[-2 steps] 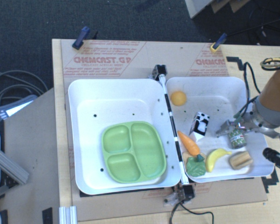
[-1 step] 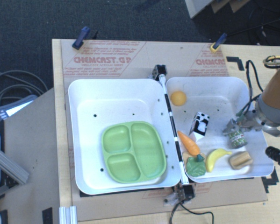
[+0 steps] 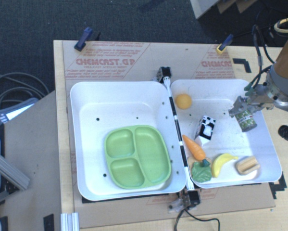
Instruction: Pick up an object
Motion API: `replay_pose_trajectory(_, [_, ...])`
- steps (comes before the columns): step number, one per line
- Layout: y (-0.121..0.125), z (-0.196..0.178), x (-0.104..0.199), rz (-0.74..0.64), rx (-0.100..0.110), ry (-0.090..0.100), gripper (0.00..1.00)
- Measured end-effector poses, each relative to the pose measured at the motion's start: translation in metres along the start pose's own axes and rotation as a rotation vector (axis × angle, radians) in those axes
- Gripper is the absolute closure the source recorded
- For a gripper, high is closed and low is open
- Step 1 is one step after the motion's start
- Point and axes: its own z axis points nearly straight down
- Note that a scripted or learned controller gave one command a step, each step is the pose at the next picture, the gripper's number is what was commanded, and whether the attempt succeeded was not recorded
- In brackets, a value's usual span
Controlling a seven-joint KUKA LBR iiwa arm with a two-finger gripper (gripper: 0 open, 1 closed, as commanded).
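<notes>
The right bin (image 3: 269, 143) holds an orange ball (image 3: 183, 101) near its far left corner and a black-and-white toy (image 3: 206, 127) in the middle. A carrot (image 3: 194, 148) lies by the divider. Along the near wall sit a green vegetable (image 3: 201, 171), a yellow banana (image 3: 222, 163) and a tan bread roll (image 3: 246, 165). My gripper (image 3: 244, 113) hangs over the right side of this bin, right of the black-and-white toy. A small grey-green piece (image 3: 248, 122) shows at its lower end; I cannot tell whether it is a held object.
The left bin (image 3: 86, 105) carries a green divided plate (image 3: 136, 156) in its near half. A black rod (image 3: 175, 121) runs along the divider between the bins. Cardboard (image 3: 110, 61) lies under both bins, with clamps at its far corners.
</notes>
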Motion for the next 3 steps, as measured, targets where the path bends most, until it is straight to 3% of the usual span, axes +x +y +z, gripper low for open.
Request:
replay_pose_trajectory(1, [0.036, 0.002, 0.052, 0.000, 0.000, 0.000, 1.00])
replay_pose_trajectory(2, [0.024, -0.005, 0.129, 0.000, 0.005, 0.002, 1.00])
replay_pose_trajectory(3, [-0.011, -0.016, 0.161, 0.001, 0.006, 0.002, 1.00])
